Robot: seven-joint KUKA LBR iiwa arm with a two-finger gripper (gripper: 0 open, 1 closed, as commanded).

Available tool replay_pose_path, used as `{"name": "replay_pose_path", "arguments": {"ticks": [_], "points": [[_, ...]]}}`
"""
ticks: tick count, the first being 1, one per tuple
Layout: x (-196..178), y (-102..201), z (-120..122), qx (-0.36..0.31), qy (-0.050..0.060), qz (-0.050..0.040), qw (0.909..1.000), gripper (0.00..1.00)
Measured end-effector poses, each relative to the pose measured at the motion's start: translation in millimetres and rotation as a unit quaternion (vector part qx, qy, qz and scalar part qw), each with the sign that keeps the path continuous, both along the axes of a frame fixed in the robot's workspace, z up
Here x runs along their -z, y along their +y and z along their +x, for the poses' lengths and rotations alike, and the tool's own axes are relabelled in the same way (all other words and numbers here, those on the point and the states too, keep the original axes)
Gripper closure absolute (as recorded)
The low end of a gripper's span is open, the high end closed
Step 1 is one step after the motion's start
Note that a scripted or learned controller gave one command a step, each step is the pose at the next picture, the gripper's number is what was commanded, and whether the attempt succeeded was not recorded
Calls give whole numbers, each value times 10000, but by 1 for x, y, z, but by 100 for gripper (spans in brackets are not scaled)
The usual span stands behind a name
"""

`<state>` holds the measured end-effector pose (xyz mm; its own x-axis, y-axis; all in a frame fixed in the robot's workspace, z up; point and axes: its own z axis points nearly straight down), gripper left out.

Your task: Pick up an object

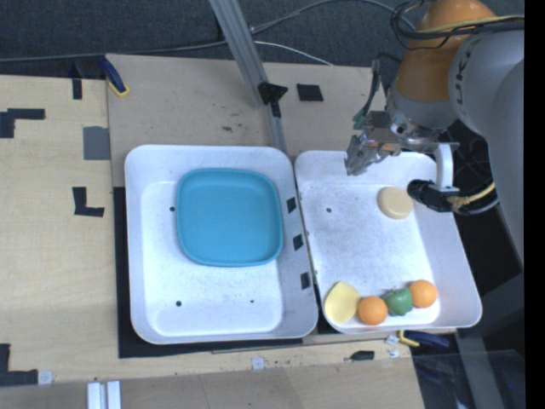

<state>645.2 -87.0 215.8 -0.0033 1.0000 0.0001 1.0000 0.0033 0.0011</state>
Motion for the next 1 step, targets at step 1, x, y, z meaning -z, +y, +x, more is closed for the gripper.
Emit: {"name": "replay_pose_path", "arguments": {"ticks": [1], "points": [[7,46,-16,-2,11,3,10000,100]]}}
